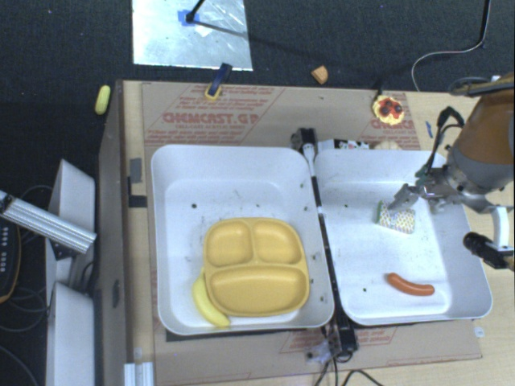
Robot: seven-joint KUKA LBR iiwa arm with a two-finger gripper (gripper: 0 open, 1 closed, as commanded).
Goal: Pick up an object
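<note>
1. The gripper hangs low in the right bin, its tips at the upper edge of the sponge. Whether it is apart or together I cannot tell at this size, and nothing shows clearly clamped in it.
2. The sponge lies just beside and under the tips, in the upper middle of the right bin. It looks like a small pale block with a speckled, greenish-yellow face, lying flat or slightly tilted.
3. Judged by its look, it should be light and soft, giving under pressure and not slippery or fragile. A pinch across its short sides, near the middle, would likely hold it.
4. A sausage lies nearer the front of the same bin, well apart from the sponge. It is orange-red, smooth and rounded, so probably more apt to roll away.
5. The left bin holds a yellow tray with three compartments, and a banana touching its front-left edge.
</note>
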